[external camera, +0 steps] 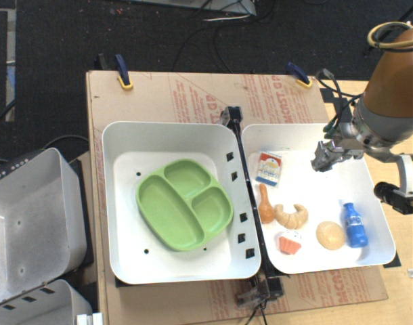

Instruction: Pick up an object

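Nearest the camera, the left white bin holds a green divided plate with three compartments, lying flat at its middle. Across the black divider, the right white bin carries the loose objects: a small red-and-white carton near the divider, an orange carrot-like piece below it, a croissant just beside that, and a small pink-and-white piece toward the front edge. Further right lie a round bun and a blue bottle, close together. Above the bin's upper right part hangs the gripper, nothing visibly held; whether it is spread or closed cannot be told.
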Available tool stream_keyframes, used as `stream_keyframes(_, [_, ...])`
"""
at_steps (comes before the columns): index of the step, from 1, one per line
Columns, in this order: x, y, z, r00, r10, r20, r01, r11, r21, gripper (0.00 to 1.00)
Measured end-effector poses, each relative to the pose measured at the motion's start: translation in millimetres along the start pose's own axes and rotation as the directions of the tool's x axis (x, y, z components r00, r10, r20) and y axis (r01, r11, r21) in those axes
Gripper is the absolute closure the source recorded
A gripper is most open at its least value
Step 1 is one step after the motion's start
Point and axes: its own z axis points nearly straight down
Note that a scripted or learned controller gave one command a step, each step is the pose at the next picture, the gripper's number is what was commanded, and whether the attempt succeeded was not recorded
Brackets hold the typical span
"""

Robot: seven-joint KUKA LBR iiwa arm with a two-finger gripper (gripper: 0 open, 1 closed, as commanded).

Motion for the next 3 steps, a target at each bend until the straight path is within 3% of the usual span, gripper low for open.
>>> stream_keyframes(2, [110.2, -22.4, -2.9, 1.0, -0.005, -0.004, 0.006, 1.0, 0.006, 1.0])
stream_keyframes(3, [168.0, -15.1, -2.2, 1.0, -0.005, -0.002, 0.005, 1.0, 0.004, 1.0])
